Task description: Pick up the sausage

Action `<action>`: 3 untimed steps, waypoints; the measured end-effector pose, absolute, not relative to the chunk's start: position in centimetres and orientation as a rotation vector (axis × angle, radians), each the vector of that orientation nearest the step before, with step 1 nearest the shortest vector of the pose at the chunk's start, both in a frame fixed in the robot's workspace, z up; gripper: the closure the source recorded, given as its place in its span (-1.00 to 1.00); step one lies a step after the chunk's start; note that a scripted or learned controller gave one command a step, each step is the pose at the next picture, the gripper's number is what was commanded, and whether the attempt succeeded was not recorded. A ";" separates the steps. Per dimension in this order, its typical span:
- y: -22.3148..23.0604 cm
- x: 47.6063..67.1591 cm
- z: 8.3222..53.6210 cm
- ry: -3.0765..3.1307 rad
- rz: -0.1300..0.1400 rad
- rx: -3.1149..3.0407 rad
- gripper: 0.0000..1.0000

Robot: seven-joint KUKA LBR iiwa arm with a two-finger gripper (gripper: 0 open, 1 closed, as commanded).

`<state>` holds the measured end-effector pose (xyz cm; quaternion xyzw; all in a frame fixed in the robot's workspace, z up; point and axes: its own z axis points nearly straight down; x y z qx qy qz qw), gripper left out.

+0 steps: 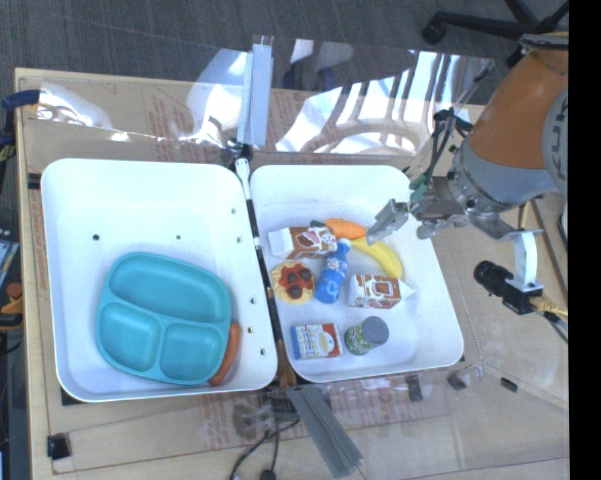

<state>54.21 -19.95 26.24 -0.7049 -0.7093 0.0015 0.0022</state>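
The sausage (227,354) is orange-brown and lies in the left bin (130,183), near its front right corner. It is tucked against the lower right edge of the blue divided plate (163,318). My gripper (404,224) hangs over the right side of the right bin (435,338), above the banana (386,260) and far from the sausage. Its fingers (385,220) stand apart, open, with nothing between them.
The right bin holds a carrot (345,230), a blue bottle (330,278), a small carton (374,290), a can (368,334), two flat boxes (315,341) and a yellow disc with fruit (295,280). The bins' shared walls (262,288) run between gripper and sausage.
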 end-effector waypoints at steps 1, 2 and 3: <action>-17.7 50.1 12.3 -2.321 0.003 -2.112 -1.00; -14.2 59.5 10.3 -2.392 -0.015 -2.062 -1.00; -12.4 50.3 9.7 -2.537 0.002 -1.847 -1.00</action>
